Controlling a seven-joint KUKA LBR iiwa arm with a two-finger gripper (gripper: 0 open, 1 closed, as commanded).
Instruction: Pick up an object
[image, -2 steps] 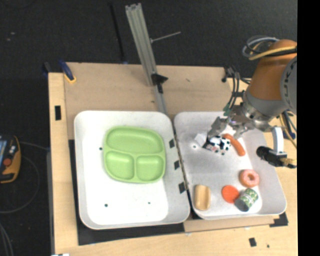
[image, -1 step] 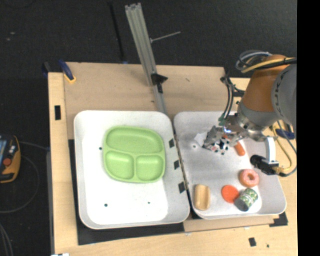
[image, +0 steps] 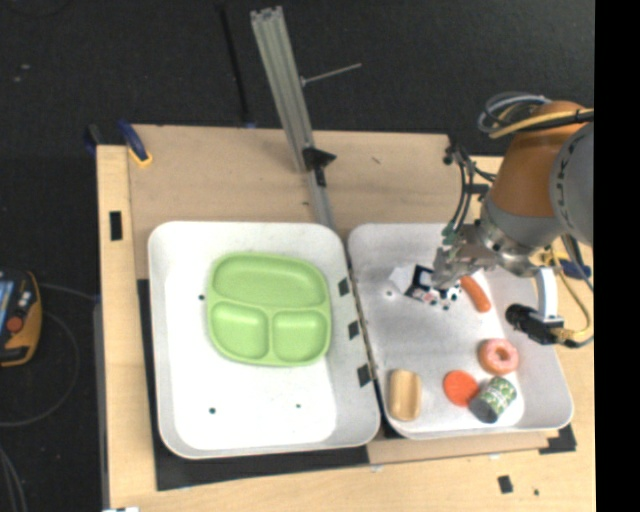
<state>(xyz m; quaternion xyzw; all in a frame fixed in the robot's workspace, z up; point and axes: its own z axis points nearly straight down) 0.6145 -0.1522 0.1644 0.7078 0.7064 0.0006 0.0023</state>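
My gripper (image: 437, 287) hangs low over the upper middle of the right bin (image: 400, 330), under the orange-banded wrist. A small orange carrot-like piece (image: 476, 293) lies just to its right, close to the fingers. Further toward the front lie a pink doughnut (image: 498, 356), an orange-red round piece (image: 459, 386), a green and grey can-like object (image: 494, 399) and a tan bread-like cylinder (image: 403, 394). Nothing is visibly held.
The left bin (image: 180, 400) holds a green three-compartment plate (image: 268, 308). A grey metal post (image: 292, 110) slants up from between the bins at the back. The arm's cables and a black fitting (image: 530, 322) hang over the right bin's right side.
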